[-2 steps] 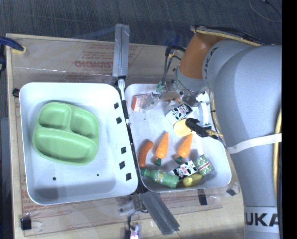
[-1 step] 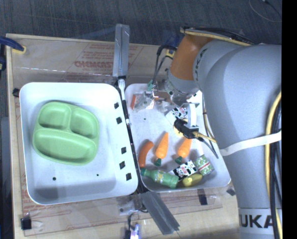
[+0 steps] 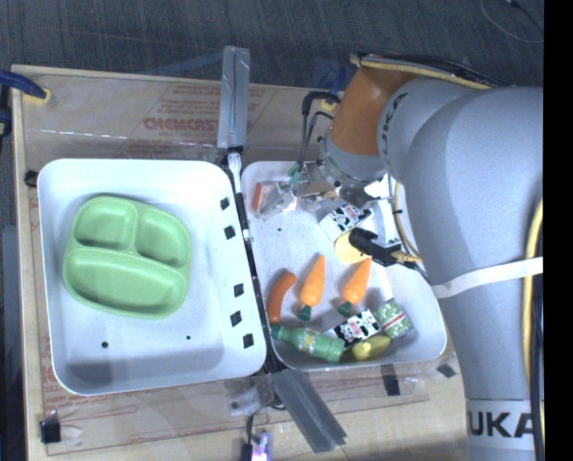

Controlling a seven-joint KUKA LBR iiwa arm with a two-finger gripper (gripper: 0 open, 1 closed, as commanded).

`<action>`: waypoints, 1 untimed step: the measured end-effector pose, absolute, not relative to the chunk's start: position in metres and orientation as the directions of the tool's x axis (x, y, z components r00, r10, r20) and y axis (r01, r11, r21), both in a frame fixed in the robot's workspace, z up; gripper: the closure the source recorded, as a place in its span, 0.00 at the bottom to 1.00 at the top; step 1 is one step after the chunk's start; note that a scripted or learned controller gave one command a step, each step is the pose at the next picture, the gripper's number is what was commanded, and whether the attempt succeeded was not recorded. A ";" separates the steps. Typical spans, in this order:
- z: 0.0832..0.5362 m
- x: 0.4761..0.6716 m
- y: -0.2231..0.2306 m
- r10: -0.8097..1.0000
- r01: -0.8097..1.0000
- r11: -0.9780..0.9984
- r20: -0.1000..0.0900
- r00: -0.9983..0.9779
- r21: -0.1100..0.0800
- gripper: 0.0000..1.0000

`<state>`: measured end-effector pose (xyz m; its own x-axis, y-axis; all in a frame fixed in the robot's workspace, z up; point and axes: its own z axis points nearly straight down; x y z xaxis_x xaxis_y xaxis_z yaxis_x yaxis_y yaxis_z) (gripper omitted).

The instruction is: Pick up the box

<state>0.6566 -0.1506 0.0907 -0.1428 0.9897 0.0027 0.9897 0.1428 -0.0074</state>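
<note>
The box (image 3: 356, 328), a small one printed in black and white patches, lies in the near part of the right bin (image 3: 288, 243), close to the bin's front rim. It is packed in among other things: a green bottle (image 3: 310, 342) lies just to its left along the rim, a yellowish rounded piece (image 3: 369, 349) touches it on the near side, and a green can (image 3: 396, 318) sits against it on the right. Just behind it are three carrots (image 3: 312, 279), side by side with their green tops toward the box.

A second box (image 3: 342, 217) with the same patched print lies farther back in the bin, partly under the arm's wrist, beside a yellow piece (image 3: 347, 249). Either could be the one meant; I cannot tell which.

The gripper (image 3: 300, 182) is down at the back of the right bin, near the far rim, with a small red-orange thing (image 3: 259, 197) just to its left. It is well apart from the near box and only near the second one, not on it. Whether the gripper stands open or closed cannot be told, since the wrist and its cables cover it from above, and nothing can be seen held in it.

The left bin (image 3: 46, 185) holds a green divided plate (image 3: 128, 255).

By my reading the task is not yet done: both boxes rest on the bin floor. Still left are moving over a box, closing on it and lifting it clear of its neighbours.
</note>
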 end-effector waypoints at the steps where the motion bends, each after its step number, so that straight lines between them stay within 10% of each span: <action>1: 0.100 0.657 -0.149 0.989 0.989 0.148 0.004 -0.148 -0.011 1.00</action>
